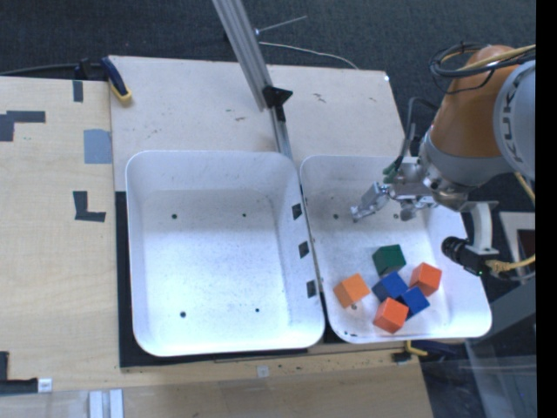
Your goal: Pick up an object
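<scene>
- Blocks, the candidates for the pick, lie clustered at about 5 o'clock in the right bin [324,174]: a green block [388,258], two blue blocks [391,286] [415,300], and three orange blocks [352,290] [426,277] [391,313].
- You can see that several of them touch; the blue pair sits between the green block and the orange block at the near edge. The orange block at the 9 o'clock side of the cluster stands slightly apart.
- Gripper [360,210]: it hangs over the bare middle of the right bin, at about 11 o'clock from the cluster. Its fingers look slightly spread, and nothing lies between them.
- Arm [474,129]: it reaches in from 3 o'clock, its orange band above the wrist.
- Left bin [139,233]: it plays no part in this step.
- Step in hand, as you may judge it: the approach; no block is grasped yet.
- Next move: you need the gripper carried toward 5 o'clock and lowered over a single block. The separate orange block looks the easiest, since its neighbours leave room for the fingers; the packed ones risk a blocked or glancing closure.
</scene>
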`<state>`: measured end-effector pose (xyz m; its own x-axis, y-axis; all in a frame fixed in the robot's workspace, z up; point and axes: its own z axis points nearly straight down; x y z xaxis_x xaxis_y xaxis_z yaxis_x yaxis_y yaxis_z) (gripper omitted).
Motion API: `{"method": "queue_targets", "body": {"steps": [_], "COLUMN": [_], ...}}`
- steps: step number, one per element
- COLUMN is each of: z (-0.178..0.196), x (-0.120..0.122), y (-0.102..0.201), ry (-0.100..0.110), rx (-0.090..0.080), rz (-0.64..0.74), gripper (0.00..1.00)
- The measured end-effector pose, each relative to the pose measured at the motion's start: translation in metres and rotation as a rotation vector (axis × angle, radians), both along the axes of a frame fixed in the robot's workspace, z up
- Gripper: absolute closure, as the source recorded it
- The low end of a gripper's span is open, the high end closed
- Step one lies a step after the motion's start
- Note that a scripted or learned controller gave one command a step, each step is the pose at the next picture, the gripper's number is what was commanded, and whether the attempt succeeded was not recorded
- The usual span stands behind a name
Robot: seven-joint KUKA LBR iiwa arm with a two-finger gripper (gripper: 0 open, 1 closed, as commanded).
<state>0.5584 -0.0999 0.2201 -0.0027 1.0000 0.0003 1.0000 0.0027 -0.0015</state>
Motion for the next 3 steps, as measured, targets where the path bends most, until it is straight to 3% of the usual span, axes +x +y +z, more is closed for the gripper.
{"method": "queue_targets", "body": {"steps": [1, 2, 3], "z": [-0.076, -0.126, -0.128], "x": [-0.041, -0.011, -0.032], "y": [-0.065, -0.101, -0.079], "ry": [0.01, -0.002, 0.0], "rx": [-0.001, 0.003, 0.0], "rz": [-0.009, -0.003, -0.001], "gripper": [0.0, 0.0, 0.0]}}
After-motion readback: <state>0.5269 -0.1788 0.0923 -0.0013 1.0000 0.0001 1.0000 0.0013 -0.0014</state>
